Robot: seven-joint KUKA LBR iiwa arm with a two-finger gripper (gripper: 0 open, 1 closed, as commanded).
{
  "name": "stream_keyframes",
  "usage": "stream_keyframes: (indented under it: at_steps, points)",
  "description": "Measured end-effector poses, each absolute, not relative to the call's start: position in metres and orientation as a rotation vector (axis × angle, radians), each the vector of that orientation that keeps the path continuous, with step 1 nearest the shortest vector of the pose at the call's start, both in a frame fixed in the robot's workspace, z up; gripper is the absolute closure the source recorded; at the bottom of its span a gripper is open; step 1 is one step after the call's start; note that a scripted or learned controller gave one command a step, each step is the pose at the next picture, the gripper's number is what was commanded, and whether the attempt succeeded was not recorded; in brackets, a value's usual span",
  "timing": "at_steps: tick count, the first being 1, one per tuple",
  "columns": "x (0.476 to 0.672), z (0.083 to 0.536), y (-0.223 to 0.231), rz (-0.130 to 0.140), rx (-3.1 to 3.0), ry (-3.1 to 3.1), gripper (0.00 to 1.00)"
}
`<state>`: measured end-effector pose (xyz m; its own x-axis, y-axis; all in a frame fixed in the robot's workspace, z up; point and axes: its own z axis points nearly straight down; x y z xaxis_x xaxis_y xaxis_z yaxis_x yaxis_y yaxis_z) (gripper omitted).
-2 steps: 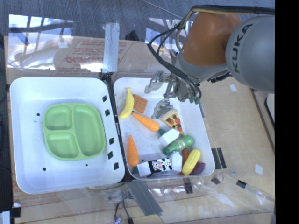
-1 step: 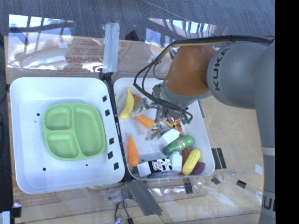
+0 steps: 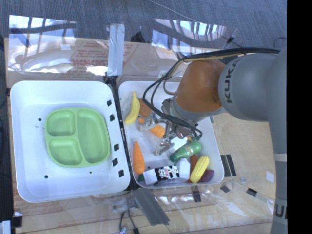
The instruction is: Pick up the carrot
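Two shallow white plastic bins sit side by side. The left bin (image 3: 22,130) holds a pale green three-compartment plate (image 3: 78,136). The right bin (image 3: 126,89) holds the clutter: a yellow toy banana (image 3: 132,108), a yellow corn cob (image 3: 200,168), a green bottle-shaped toy (image 3: 185,150) and a black-and-white carton (image 3: 163,173).

The long orange toy carrot (image 3: 138,157) lies flat near the right bin's left wall, just beside the carton, apart from the other toys. Its long axis runs roughly up and down the view, narrow tip toward the far side, thick end toward the near rim.

The metal two-finger gripper (image 3: 165,144) hangs over the bin's middle, near the carrot but not touching it; it grips nothing visible, and I cannot tell how its jaws stand.
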<state>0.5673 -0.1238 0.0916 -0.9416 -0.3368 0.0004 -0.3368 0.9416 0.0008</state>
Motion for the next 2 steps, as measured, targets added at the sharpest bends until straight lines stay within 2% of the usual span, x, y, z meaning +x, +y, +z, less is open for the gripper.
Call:
stream_keyframes:
  at_steps: [1, 2]
  points:
    - [0.57, 0.103, -0.121, 0.0, 0.551, -3.097, 1.0]
    - [0.556, 0.197, -0.056, 0.003, 0.724, -3.068, 1.0]
